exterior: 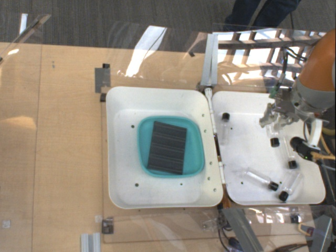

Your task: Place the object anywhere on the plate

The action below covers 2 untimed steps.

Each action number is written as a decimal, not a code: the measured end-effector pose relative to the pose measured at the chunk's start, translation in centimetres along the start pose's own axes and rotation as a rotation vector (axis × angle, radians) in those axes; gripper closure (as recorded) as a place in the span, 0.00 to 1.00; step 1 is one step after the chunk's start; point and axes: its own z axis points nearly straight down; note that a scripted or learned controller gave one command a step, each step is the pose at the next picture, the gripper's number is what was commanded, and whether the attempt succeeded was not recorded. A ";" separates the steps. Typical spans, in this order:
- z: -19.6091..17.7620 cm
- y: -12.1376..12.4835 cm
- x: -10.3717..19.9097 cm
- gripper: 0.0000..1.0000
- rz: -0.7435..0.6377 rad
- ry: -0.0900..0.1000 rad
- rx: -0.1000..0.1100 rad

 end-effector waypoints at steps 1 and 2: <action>0.0 0.0 0.0 0.00 0.000 0.000 0.000; -20.6 -1.1 1.2 0.00 0.098 -0.001 -0.006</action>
